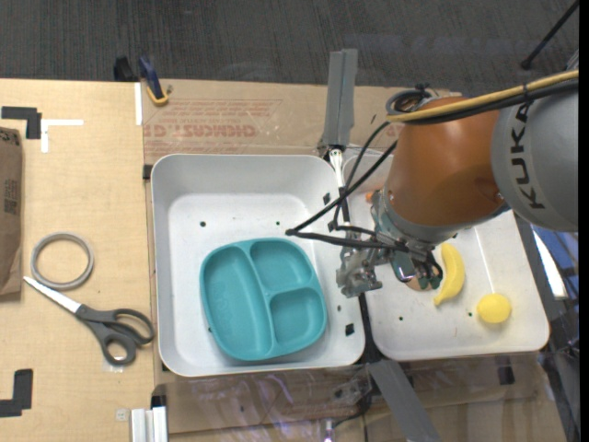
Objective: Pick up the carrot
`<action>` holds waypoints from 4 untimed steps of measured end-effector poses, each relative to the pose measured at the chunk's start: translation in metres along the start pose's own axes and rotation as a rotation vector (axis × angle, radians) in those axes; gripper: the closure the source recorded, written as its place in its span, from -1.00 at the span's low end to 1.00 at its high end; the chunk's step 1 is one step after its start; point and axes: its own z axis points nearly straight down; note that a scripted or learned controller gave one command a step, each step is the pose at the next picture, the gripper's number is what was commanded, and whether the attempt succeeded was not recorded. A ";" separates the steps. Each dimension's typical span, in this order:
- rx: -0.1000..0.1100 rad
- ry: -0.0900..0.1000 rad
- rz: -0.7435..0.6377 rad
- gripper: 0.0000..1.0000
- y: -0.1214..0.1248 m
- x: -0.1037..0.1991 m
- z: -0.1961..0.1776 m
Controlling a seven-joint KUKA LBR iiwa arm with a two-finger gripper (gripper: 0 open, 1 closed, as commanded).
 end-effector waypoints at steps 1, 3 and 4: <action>0.000 0.001 0.280 1.00 0.042 0.007 0.000; 0.001 0.001 0.920 1.00 0.082 0.011 0.099; 0.003 0.001 0.879 1.00 0.088 -0.028 0.005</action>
